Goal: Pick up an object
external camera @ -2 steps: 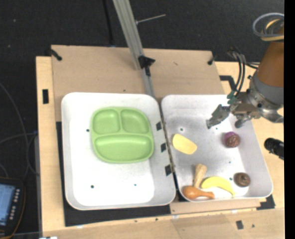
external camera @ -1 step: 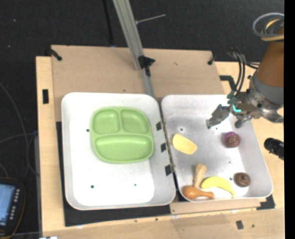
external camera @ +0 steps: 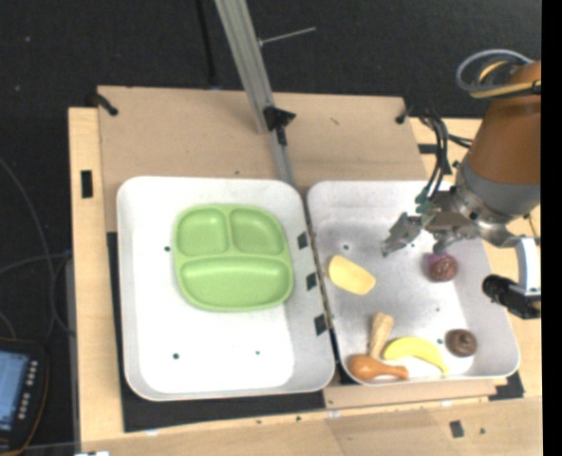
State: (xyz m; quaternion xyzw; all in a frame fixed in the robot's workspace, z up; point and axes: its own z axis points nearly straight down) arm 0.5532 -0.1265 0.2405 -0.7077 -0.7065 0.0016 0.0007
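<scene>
The right bin [external camera: 409,202] holds several small food toys. They are a pale yellow chip-shaped piece [external camera: 351,275], a dark red round fruit [external camera: 441,268], a brown donut [external camera: 460,341], a banana [external camera: 416,352], a beige stick [external camera: 381,331] and an orange-brown piece [external camera: 376,369]. My gripper [external camera: 416,244] hangs over the upper middle of this bin, open, with nothing between its fingers. One finger [external camera: 395,239] points down-left toward the yellow piece. The other ends just above the red fruit.
The left bin [external camera: 148,350] carries a green divided plate [external camera: 234,257]. A metal pole [external camera: 252,74] slants down to the divider between the bins. The arm's grey and orange body [external camera: 504,150] looms over the right bin's far right corner.
</scene>
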